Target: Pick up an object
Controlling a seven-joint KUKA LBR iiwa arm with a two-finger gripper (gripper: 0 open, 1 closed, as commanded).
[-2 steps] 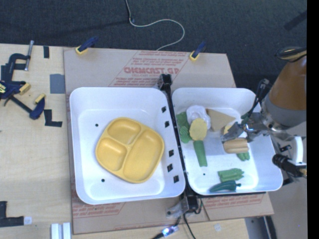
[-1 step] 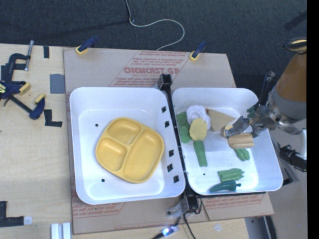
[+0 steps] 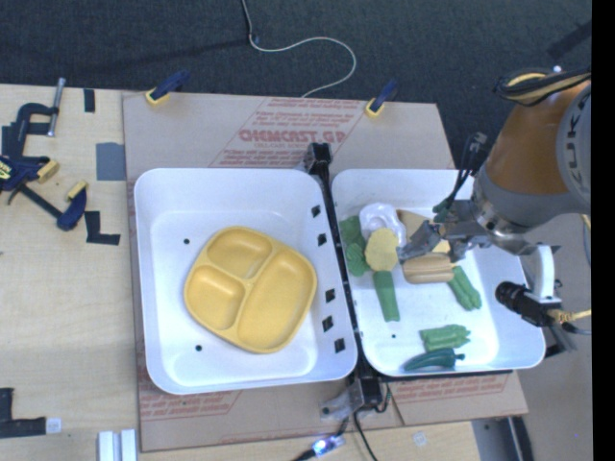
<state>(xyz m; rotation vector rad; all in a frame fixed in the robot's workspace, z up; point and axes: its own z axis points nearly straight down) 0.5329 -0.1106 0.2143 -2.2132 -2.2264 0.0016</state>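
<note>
Green pepper (image 3: 432, 359) front; jaws (image 3: 423, 244) over tan bun (image 3: 428, 271).

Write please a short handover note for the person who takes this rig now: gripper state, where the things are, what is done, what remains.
Gripper: low in the right bin, among the toy foods; I cannot tell whether it holds anything.
Right bin: yellow piece and tan piece right by the gripper, long green piece below them, more green pieces near the front wall.
Left bin: a yellow divided plate.
Done: the arm has reached the pile.
Left: grasp one object and lift it.
</note>
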